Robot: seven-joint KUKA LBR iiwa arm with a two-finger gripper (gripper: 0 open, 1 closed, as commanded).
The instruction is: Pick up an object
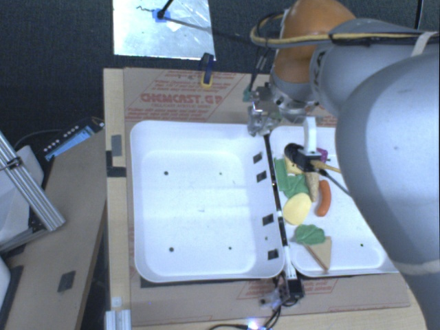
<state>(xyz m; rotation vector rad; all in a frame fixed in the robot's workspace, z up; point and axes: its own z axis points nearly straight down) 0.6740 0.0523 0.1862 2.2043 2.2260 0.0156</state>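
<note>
Backdrop: dark wall behind a pale wooden surface (82, 205) overlaid with a printed cardboard sheet (179, 95).

Item 1. Left-hand bin (141, 205), as viewed: shallow, white, rounded corners, with small dark dots on its floor.

Item 2. Right-hand bin (357, 249), as viewed: same make, set flush against the first. Four black clips (262, 177) run along the shared wall.

Item 3. Toy food, all in the right-hand bin and crowded toward the shared wall:
- green leafy piece (285, 177), at the far end of the group, against the wall;
- yellow rounded lump (297, 208), just nearer than the leafy piece and touching it;
- orange-red sausage shape (324, 199), lying lengthwise just beside the lump, on the side away from the wall;
- second green piece (309, 234), nearer again, resting partly on the next item;
- tan wedge (321, 254), nearest the camera, close to the bin's front rim.

Item 4. Grey arm (385, 136), large in the foreground at right, with an orange band (313, 19) above the wrist. Its pincer (260, 124) hangs over the far rim where the two bins meet, apart from every food piece. Its spread cannot be told at this angle, and nothing is seen in it.

Item 5. Surroundings: silvery sheet (161, 19) on the far wall; blue-and-yellow clamp (206, 71) on the cardboard's far edge; aluminium rail (31, 194) at left; black handset with a blue strip (72, 136) beside it.
</note>
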